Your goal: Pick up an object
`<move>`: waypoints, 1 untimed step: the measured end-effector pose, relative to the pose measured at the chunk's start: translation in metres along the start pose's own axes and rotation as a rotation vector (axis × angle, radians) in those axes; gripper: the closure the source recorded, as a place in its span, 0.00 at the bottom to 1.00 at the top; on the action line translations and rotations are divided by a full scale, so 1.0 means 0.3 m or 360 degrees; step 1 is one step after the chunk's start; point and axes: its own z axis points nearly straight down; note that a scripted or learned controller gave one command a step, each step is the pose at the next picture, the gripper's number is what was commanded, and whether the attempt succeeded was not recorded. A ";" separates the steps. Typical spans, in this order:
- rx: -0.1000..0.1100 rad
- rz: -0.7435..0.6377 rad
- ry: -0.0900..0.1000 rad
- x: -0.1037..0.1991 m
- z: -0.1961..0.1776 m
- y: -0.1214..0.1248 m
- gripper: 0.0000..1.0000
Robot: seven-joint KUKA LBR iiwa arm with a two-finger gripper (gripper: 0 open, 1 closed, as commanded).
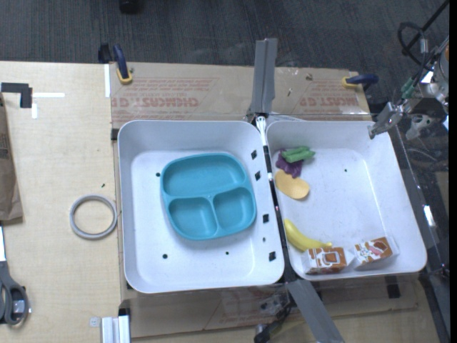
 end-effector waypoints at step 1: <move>0.0003 0.0270 0.0002 0.235 0.531 -0.179 0.00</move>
